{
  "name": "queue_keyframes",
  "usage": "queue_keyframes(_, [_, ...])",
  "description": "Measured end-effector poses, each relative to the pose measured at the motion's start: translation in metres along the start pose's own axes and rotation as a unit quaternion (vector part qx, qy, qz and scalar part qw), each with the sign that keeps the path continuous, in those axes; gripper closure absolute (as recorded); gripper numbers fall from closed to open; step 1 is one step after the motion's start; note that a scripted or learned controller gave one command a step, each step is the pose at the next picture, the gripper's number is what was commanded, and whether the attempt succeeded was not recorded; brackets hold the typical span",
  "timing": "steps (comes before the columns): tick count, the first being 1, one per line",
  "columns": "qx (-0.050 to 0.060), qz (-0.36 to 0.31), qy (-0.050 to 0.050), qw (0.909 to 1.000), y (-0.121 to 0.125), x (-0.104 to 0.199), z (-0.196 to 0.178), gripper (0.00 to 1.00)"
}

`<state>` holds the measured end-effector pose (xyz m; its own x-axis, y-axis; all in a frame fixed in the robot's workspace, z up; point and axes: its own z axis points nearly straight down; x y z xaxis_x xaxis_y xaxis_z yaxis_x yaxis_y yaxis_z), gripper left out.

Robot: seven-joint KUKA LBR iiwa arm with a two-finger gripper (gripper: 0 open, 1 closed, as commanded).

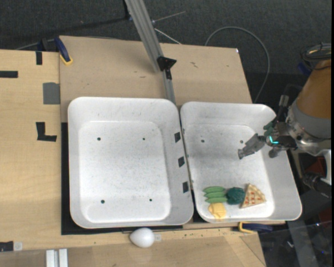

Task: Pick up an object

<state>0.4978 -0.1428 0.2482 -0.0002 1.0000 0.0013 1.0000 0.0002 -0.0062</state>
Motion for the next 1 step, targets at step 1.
queue_keyframes(1, [-0.003,-0.001,-0.001,1.0,0.0009,0.0,-0.0024,0.0])
